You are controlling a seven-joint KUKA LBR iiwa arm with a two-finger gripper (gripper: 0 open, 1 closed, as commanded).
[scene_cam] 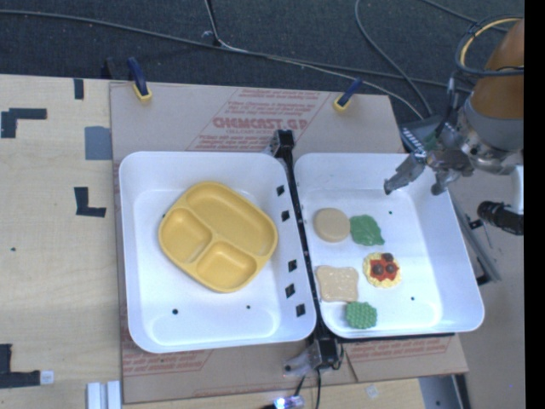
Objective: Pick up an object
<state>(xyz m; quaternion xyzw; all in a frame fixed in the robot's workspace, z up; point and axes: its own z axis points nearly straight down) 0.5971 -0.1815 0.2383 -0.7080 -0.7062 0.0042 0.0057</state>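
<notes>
My gripper (419, 177) hangs over the right bin's (443, 254) far right corner, fingers spread wide, holding and touching nothing. The food pieces lie well apart from it on the bin floor; nearest is the green leaf (366, 229).

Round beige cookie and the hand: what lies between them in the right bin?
In the camera view, only bare white bin floor lies between the round beige cookie and the hand, which hangs above the bin's far right corner.
</notes>
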